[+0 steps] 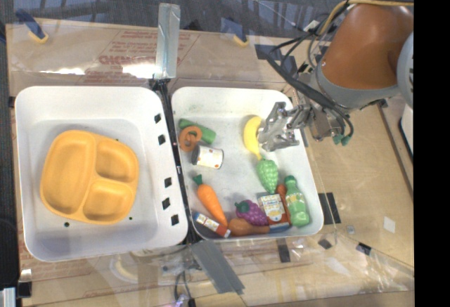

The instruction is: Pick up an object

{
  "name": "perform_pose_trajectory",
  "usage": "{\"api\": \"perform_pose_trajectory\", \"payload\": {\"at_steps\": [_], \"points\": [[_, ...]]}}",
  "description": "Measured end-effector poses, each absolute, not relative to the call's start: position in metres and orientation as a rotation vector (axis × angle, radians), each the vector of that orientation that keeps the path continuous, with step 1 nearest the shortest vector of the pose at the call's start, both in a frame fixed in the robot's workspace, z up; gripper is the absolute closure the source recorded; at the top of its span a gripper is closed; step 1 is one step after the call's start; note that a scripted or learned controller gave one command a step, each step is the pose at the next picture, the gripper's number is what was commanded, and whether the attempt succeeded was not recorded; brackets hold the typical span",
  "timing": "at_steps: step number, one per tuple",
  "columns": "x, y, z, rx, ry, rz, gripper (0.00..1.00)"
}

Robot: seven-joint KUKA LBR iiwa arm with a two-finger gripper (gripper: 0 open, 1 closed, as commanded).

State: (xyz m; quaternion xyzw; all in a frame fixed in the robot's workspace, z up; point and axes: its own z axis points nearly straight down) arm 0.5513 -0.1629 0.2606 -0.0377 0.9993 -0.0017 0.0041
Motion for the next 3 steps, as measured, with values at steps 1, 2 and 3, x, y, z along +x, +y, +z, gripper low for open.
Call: {"api": "perform_pose_trajectory", "payload": {"at_steps": [1, 2, 3], "points": [[0.581, -0.128, 0.159, -0.295, 3.133, 0.005, 1.00], [0.614, -0.152, 0.248, -0.692, 3.057, -0.005, 1.00], [0.533, -0.119, 0.210, -0.292, 3.128, 0.000, 1.00]]}}
